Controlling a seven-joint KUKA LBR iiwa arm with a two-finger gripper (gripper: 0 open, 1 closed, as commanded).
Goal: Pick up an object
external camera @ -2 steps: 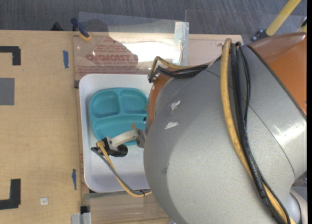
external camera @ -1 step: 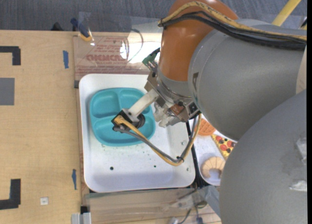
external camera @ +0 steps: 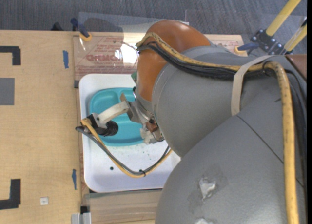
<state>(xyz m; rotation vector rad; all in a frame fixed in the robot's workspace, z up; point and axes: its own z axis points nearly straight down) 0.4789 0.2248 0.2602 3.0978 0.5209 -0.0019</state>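
The claw (external camera: 148, 131) is low inside the white bin (external camera: 97, 172), at the near right edge of a teal dish (external camera: 103, 102). Most of it is tucked under the wrist, so I cannot tell whether it is released or clenched, nor whether it touches the dish. The dish (shallow, with rounded corners) lies in the far half of the bin, close to the far and left walls. Its right part is hidden by the arm (external camera: 209, 120). A few dark specks (external camera: 146, 152) dot the bare bin floor nearer the camera. The arm's grey bulk covers the right of the view, with its orange band (external camera: 168, 35) above the bin's far edge. Left of the bin, the tan surface (external camera: 39, 120) carries blue tape strips (external camera: 65, 58) and black corner marks (external camera: 13, 55).
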